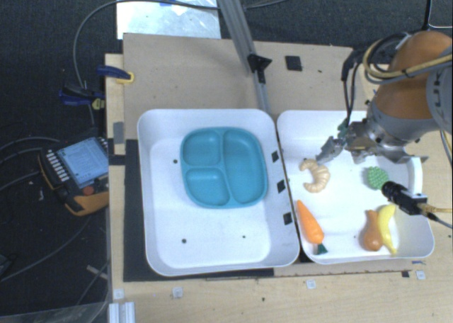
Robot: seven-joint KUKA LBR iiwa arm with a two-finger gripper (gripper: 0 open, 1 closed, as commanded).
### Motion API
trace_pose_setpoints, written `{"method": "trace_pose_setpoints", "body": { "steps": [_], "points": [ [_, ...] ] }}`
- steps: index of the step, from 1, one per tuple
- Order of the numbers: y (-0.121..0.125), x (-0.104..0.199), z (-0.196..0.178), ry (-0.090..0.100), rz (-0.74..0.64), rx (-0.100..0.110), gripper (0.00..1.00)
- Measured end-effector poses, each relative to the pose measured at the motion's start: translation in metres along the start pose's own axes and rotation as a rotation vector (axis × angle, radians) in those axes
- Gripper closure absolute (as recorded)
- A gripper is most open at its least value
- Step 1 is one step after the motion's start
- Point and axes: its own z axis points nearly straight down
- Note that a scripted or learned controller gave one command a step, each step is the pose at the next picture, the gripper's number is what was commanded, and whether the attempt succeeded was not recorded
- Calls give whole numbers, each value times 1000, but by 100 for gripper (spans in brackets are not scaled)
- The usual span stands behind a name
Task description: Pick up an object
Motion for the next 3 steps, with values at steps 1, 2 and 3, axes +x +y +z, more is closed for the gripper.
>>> {"method": "trace_pose_setpoints", "body": {
  "steps": [1,2,3],
  "points": [
    [-4,9,57,0,2,5,0],
    [-2,9,106,0,4,-3,0],
    [0,9,93,-1,5,-8,100]
  ]
}}
